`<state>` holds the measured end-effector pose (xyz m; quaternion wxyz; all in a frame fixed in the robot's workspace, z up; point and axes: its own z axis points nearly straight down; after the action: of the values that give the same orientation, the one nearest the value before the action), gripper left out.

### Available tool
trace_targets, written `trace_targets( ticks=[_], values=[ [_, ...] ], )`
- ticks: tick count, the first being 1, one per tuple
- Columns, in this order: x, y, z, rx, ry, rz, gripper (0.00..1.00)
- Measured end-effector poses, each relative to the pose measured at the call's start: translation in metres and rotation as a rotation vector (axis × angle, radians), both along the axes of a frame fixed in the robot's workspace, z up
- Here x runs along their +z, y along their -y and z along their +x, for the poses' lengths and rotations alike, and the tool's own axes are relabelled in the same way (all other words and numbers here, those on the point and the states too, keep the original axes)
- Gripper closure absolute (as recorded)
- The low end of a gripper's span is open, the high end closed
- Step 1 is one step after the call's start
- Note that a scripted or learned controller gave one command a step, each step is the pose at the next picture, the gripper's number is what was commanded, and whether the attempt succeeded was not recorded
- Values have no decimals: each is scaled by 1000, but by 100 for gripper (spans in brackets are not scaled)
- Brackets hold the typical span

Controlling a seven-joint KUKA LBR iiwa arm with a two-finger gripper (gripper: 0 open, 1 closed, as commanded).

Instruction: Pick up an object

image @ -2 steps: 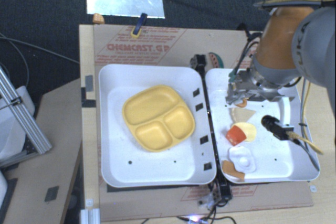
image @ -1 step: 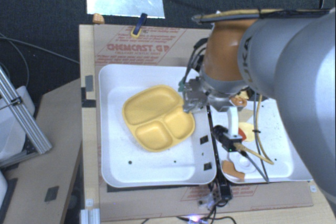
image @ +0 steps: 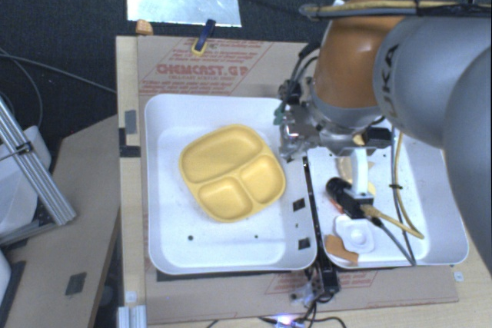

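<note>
Yellow divided plate [image: 231, 173] lies in the left white bin [image: 165, 165], while the hand [image: 294, 127] hangs by the bins' shared edge, its grip impossible to tell.

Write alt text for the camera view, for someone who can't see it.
A grey robot arm with an orange band reaches in from the right over the right white bin. The left white bin holds a yellow plate with three compartments, lying near its middle.
</note>
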<state>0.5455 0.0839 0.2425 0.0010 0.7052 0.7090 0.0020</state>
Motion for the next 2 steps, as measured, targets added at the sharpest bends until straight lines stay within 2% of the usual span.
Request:
trace_targets(
  ticks=[1,2],
  values=[
    [-3,0,0,-1,-2,-1,0],
    [8,0,1,4,0,0,100]
  ],
)
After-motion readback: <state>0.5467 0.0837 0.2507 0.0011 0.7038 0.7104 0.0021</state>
